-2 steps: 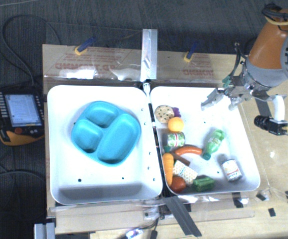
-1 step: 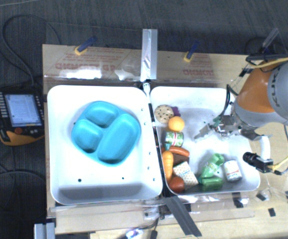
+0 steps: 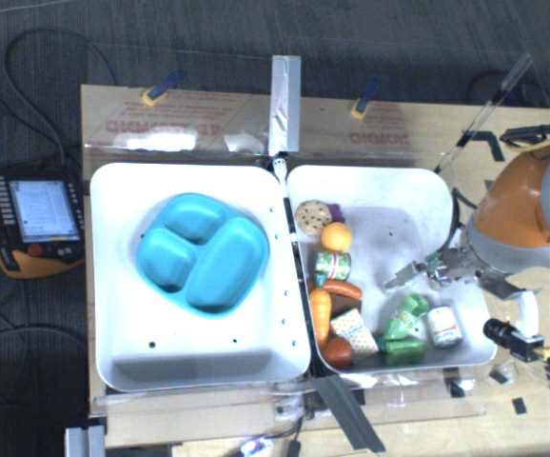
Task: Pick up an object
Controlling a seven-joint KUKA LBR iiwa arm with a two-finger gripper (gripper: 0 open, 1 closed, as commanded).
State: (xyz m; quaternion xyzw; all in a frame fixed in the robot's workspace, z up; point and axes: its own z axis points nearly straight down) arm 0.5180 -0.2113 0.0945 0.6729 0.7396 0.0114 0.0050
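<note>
Metal hand (image 3: 418, 272) spread wide, glossy blue three-part tray (image 3: 202, 251), round speckled cookie (image 3: 312, 217)

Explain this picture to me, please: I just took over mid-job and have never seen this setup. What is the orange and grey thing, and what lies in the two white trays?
You are looking down at a slant from one fixed camera above a bench. The orange and grey shape at the right edge is a robot arm; its gripper reaches into the right bin, over bare floor. I see nothing between its fingers. The left bin holds a blue divided dish. In the right bin toy food lies along the left wall and near edge: a cookie, an orange, a small can, a carrot, a green packet and a small white jar.
</note>
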